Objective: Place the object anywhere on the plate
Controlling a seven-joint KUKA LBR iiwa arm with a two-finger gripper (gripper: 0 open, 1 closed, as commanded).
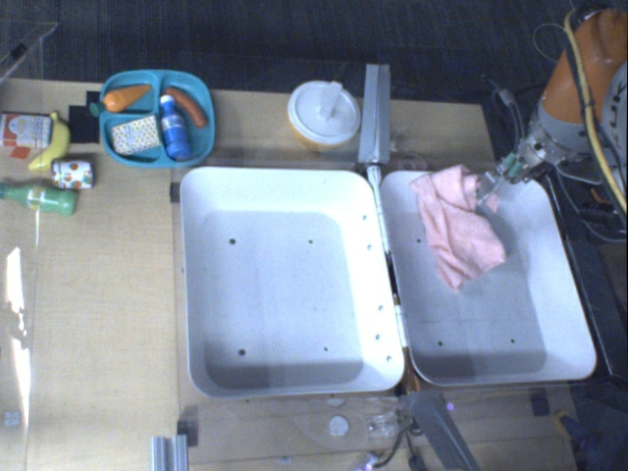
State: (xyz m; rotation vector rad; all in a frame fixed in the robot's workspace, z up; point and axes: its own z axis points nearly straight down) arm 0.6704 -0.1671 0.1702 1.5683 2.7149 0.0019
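A crumpled pink cloth (453, 229) lies in the upper left part of the right bin (510, 341). My gripper (492, 191) reaches in from the upper right and sits at the cloth's upper right edge, touching or nearly touching it. The blue divided plate (208, 116) stands on the bench at the far left, beyond the left bin (285, 292). It bears an orange carrot, a sausage, a blue bottle and a patterned square.
A lidded white cup (324, 114) stands behind the bins near the metal divider (374, 116). At the left bench edge lie a banana (51, 143), a small can (72, 174), a green bottle (39, 198) and a small box (22, 130). Cables hang at the right.
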